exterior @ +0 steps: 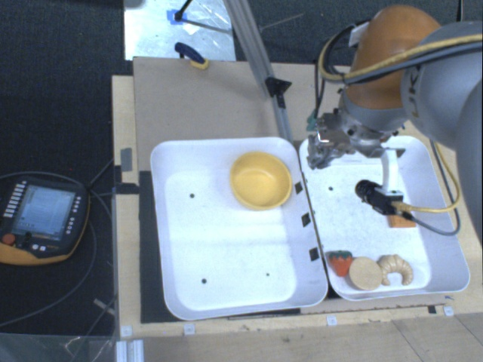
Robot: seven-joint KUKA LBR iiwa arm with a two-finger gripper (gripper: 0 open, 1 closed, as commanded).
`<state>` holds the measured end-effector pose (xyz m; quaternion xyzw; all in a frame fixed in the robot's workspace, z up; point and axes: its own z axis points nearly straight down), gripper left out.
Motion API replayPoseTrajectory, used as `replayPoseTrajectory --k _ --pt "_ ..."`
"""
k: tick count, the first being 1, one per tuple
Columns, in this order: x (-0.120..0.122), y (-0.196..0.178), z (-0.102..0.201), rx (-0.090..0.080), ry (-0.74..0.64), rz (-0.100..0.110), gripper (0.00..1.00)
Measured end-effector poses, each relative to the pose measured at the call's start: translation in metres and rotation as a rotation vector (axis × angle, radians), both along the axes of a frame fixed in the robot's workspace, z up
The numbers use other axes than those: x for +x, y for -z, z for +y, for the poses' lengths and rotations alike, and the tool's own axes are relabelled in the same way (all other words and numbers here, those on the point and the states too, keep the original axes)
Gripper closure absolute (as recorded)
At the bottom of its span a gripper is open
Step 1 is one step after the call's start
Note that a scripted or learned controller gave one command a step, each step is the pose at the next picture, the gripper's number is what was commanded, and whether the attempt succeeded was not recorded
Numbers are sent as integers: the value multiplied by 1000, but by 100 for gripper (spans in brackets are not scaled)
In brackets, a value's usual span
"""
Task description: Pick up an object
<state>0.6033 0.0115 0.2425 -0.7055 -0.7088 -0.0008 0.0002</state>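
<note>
Yellow plastic, by the look of it, is making up the single bowl (260, 180) that is sitting upright in the left bin (181, 277), near that bin's far right corner. It is looking light and stiff, with a smooth and probably slippery wall, so I am judging that pinching its rim would be the surest hold.

The right bin (445, 270) is carrying three small food-like pieces clustered along its near edge: one red piece with a green top (339, 262), one tan round disc (365, 273) and one pale croissant-shaped piece (396, 269), the disc lying between the other two and seeming to touch them. They are looking light and rigid like toys; each seems best taken across its narrow width. One orange piece (401, 220) is peeking out just behind them.

The gripper (323, 155) is hanging over the right bin's far left corner, well apart from the cluster; whether it is open or closed I cannot tell.
</note>
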Motion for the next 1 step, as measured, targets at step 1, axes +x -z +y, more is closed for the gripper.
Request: replayPoseTrajectory --k 1 --pt "4 -6 53 0 1 0 100"
